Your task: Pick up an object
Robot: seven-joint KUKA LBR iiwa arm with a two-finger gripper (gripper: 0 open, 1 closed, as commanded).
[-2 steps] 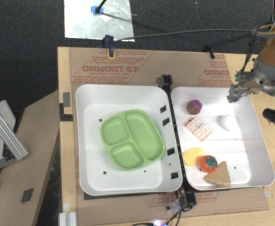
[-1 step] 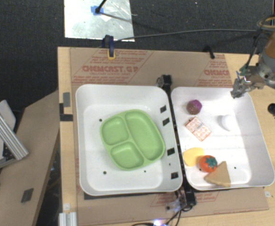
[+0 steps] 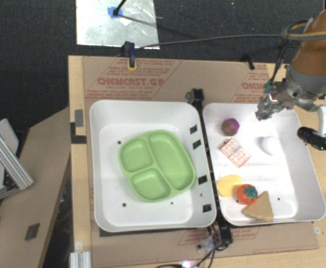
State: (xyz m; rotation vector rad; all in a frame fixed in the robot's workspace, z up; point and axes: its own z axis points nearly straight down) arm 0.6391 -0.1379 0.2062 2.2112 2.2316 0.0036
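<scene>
Even, fairly bright light from above washes out the two white bins [image 3: 152,113] almost to glare, with only soft, faint shadows under the objects. A foil sheet [image 3: 115,15] at upper left gleams against the dark backdrop. Focus is slightly soft throughout, and the arm [image 3: 313,54] at upper right looks blurred.

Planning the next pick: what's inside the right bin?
In the right bin: a purple ball, a pink patterned block, a white egg-like object, a yellow piece, a tomato and a tan wedge covering its floor there.
</scene>
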